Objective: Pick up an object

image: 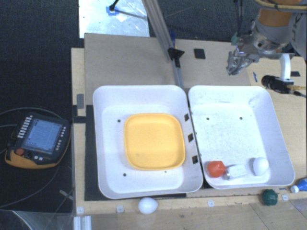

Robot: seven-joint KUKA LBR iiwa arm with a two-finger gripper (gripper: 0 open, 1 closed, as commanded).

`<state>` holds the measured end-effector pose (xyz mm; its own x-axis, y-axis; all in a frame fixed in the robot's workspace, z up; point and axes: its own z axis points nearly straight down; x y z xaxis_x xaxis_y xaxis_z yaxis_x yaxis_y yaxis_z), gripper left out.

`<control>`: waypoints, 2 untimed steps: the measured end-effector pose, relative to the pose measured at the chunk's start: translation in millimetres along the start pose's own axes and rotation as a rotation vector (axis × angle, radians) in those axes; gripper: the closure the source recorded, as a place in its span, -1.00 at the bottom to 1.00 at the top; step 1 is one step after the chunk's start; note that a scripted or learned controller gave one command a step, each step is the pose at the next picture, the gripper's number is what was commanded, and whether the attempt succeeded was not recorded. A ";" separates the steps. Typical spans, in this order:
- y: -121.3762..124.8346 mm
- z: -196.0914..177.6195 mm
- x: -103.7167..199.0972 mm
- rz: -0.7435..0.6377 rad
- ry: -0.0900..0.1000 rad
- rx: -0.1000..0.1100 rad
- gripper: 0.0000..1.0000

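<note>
Up at top right we see the hand [236, 67], a small grey metal two-finger unit on the grey arm w/ orange band [280, 6], hanging over the brown table [129, 61] just past the far rim of the right shallow white bin [276, 128], not over the bin's contents. We can't tell if it's clenched or released; too small & blurred, and we see nothing between its tips. Objs to pick lie along the near edge of the right bin: a round orange-red ball-like object [215, 168] at left, a small white & clear bottle-like item [235, 171] lying touching or just beside it, then a white egg-shaped object [260, 166] near the bin's near-right corner. All three sit well apart from the hand. Left shallow white bin [108, 128] holds a square yellow plastic plate w/ rounded corners [154, 141], roughly centred, flat. On the table in front of the bins: a second white egg-shaped object [147, 205] by the left bin's near rim, a dark green ball [269, 197] near the right bin's corner, and a small blue-tipped item [300, 186] at the far right edge. Off the table at left, a grey & orange handheld control pendant w/ screen [37, 139] rests on the dark floor.
</note>
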<state>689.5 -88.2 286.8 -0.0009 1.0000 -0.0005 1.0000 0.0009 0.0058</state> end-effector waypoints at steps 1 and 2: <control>-28.5 3.9 43.4 -0.002 0.001 0.004 1.00; -41.0 13.2 89.7 -0.003 0.001 0.006 1.00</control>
<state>648.4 1.5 273.4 -0.0042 1.0000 0.0009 1.0000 0.0042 0.0002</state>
